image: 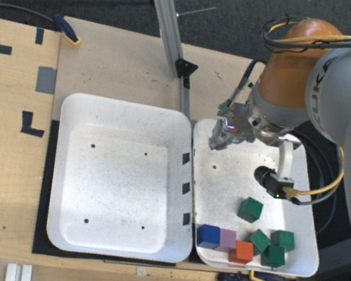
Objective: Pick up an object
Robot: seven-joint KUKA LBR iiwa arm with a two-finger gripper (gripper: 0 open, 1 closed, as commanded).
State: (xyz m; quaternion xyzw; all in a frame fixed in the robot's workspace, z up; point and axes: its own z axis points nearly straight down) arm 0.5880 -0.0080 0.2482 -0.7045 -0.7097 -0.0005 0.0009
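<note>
- Clearly, the gripper hangs over the far end of the right bin, close to that bin's left wall, with nothing between its fingers; whether they are spread or pressed together I cannot tell from this slanted view.
- Nearest to it, toward the camera and a little to the right, the lone green block lies tilted on the bin floor, apart from the others. It looks the easiest to take: free space on every side, so the fingers could close across two opposite flat faces.
- Further from the gripper, along the near wall of the same bin, the rest are crowded together: a blue block touching a lilac block, then an orange block, and a cluster of green blocks beside it. Neighbours leave little room for the fingers there.
- By the look of them, all are small, stiff cubes, probably light and not fragile; smooth painted faces may slip if caught on a corner, so a square grip on flat sides, near the middle, seems wise.
- Away to the gripper's other side, across the shared walls, stands the left bin.
</note>
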